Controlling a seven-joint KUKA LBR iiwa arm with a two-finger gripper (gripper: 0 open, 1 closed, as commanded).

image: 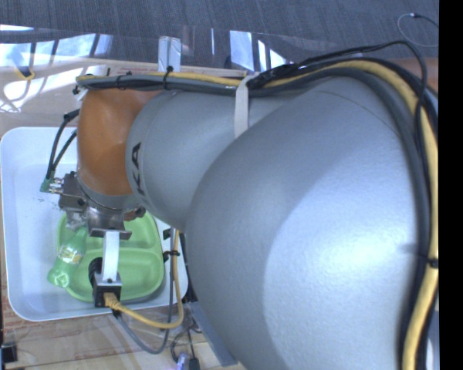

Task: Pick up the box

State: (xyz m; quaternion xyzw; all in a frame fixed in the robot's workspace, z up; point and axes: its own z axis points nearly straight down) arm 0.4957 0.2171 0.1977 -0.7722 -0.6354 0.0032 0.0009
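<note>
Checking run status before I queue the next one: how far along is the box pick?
Done: the arm has reached into the left bin, and the hand sits low over a green tray and a pale green bottle. In hand: nothing I can confirm; the wrist hides the grasp point. Left: I can't make out a box here, so the grasp and lift are unconfirmed.
</note>
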